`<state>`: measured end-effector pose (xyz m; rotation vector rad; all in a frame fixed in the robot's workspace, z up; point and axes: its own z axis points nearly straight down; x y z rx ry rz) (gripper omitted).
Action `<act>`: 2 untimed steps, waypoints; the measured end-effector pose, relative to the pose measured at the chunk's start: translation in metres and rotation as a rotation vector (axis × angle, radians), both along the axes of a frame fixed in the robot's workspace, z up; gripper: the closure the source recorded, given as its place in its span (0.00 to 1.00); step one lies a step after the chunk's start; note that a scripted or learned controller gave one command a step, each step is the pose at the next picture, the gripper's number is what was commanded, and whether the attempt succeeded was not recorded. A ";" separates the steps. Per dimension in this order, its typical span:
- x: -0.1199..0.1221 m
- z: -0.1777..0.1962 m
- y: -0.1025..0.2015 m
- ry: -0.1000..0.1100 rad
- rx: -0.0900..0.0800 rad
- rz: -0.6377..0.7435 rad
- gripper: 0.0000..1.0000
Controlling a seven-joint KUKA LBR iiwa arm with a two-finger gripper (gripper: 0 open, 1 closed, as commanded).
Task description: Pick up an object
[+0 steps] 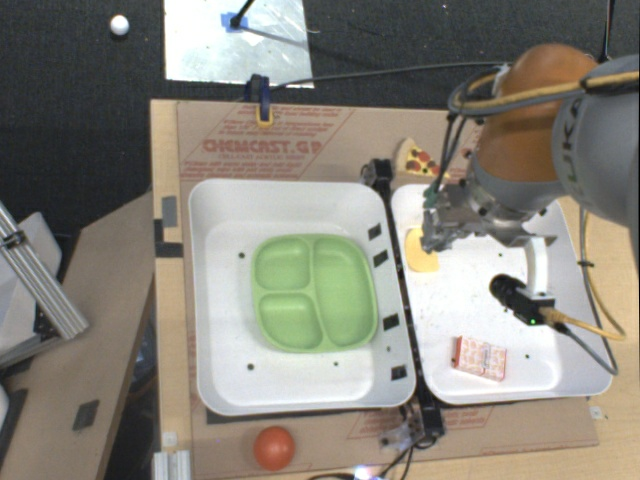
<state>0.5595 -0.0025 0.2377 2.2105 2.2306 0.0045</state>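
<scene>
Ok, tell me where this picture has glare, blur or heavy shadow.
Camera view: strong glare on the shiny sheet up top; the arm looks soft and slightly blurred; the green tray and left bin are sharp and evenly lit, with only faint shadows along the bin's walls.

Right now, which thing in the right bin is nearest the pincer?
The yellow piece, right at the pincer; the red-patterned packet lies well apart, nearer the camera.
</scene>
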 end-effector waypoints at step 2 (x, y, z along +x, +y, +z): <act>0.046 0.013 0.096 -0.001 0.002 0.001 1.00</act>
